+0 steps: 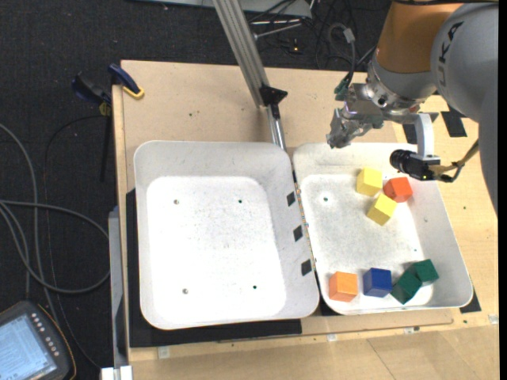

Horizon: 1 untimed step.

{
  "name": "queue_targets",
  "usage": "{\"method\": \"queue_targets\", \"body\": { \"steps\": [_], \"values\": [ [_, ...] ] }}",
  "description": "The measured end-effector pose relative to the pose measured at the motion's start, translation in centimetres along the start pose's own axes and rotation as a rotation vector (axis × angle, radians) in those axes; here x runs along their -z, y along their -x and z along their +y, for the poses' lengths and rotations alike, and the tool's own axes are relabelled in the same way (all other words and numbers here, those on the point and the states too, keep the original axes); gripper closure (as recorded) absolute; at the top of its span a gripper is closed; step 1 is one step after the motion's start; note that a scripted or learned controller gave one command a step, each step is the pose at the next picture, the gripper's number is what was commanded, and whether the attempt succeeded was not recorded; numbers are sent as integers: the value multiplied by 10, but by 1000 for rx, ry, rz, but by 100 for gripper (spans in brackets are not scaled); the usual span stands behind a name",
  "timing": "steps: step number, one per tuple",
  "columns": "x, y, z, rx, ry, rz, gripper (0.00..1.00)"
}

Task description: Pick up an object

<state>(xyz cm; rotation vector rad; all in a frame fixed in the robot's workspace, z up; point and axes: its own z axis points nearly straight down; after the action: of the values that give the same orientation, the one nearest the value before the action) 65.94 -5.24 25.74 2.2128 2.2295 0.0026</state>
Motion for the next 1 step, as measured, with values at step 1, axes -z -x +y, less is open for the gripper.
{"method": "queue_targets", "body": {
  "steps": [1],
  "values": [
    [1, -62, 8, 0, 1, 1, 100]
  ]
}}
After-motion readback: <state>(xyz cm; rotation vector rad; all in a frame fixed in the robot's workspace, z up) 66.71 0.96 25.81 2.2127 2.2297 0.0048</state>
